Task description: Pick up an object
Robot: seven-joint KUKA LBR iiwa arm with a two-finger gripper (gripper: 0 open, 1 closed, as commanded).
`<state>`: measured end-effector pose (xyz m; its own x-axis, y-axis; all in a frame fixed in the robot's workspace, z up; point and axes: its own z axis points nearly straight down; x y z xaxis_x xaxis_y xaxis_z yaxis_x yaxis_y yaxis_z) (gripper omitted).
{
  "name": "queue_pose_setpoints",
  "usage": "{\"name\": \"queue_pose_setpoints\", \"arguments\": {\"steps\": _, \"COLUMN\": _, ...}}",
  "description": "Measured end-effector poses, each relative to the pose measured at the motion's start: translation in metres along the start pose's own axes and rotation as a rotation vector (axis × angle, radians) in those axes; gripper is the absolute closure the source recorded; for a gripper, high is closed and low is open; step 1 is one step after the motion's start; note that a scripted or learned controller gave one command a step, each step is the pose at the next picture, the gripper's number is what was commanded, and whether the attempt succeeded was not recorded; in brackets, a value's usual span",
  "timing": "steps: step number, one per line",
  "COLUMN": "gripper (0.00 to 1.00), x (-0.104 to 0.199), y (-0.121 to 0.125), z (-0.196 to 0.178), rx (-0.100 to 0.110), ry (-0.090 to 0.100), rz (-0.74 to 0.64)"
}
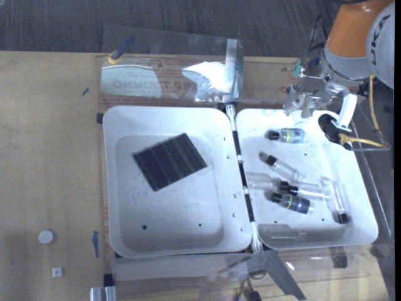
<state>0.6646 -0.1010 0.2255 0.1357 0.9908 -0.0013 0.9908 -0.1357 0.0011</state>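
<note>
- The hand (305, 100) hangs over the right bin's (363, 231) far edge; how it is set cannot be told.
- Small clear vials (285, 135) with dark caps lie scattered in that bin, labels unreadable.
- A dark ribbed mat (170, 161) lies in the left bin (119, 231).
- Faint lettering on the clear sheet (128, 83) cannot be read.

A tan wooden bench (50, 149) spans the view beneath dark grey carpet-like floor (156, 5) along the top edge. A clear plastic panel (169, 74) lies at the bench's far edge. Light is even, throwing soft shadows.
</note>
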Motion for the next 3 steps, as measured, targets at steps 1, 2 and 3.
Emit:
{"name": "queue_pose_setpoints", "arguments": {"steps": 1, "gripper": 0.0, "x": 0.0, "y": 0.0, "z": 0.0, "rx": 0.0, "ry": 0.0, "rz": 0.0}}
{"name": "queue_pose_setpoints", "arguments": {"steps": 2, "gripper": 0.0, "x": -0.07, "y": -0.039, "z": 0.125, "rx": 0.002, "ry": 0.0, "rz": 0.143}}
{"name": "queue_pose_setpoints", "arguments": {"steps": 3, "gripper": 0.0, "x": -0.095, "y": -0.028, "z": -0.003, "rx": 0.0, "ry": 0.0, "rz": 0.185}}
